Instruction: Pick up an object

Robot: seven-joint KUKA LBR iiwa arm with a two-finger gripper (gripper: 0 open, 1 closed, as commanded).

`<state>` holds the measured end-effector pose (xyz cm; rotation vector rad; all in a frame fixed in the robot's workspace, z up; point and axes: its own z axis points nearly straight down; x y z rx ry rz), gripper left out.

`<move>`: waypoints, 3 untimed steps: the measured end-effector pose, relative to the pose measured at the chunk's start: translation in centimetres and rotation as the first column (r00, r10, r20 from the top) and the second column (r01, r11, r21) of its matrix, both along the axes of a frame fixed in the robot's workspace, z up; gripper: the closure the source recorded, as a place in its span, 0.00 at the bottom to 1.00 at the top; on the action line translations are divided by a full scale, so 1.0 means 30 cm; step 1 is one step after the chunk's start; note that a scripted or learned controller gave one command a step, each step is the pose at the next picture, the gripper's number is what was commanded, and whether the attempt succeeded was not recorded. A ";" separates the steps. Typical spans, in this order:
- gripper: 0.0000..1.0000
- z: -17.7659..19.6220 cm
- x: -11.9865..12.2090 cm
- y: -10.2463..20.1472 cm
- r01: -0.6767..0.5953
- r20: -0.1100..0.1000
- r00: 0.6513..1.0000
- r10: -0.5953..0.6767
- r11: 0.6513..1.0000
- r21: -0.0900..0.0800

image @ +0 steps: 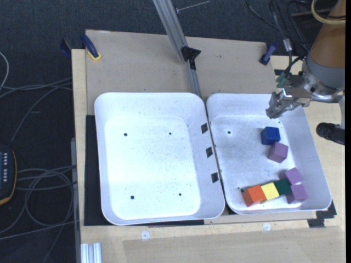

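**Inspector:** Blue cube point(270, 135) first: we find it in the right bin point(241, 147), in its upper right part, with bare white floor to its left. A purple cube point(278, 152) lies just below it, close by, though we cannot tell whether the two touch.

**Clerk:** And the end effector?

**Inspector:** We record the gripper point(276, 107) above the right bin's far edge, just up from the blue cube. We see nothing between its fingers; whether they stand apart or together we cannot tell.

**Clerk:** The rest of that bin?

**Inspector:** We note a crowded near right corner: an orange block point(253, 194), a yellow block point(269, 190) and a green block point(282, 187) in a row, flanked by two more purple cubes point(295, 184), all hard against the near rim.

**Clerk:** Open room?

**Inspector:** We mark the right bin's left half as open floor, and the left bin point(109, 114) beside it, their inner rims almost meeting.
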<state>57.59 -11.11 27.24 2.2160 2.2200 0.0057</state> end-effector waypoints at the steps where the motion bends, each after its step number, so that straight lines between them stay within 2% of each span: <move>1: 1.00 -0.001 0.035 0.199 -0.006 -0.004 1.000 0.006 1.000 0.003; 3: 1.00 -0.094 0.131 0.575 -0.005 -0.005 1.000 0.005 1.000 0.003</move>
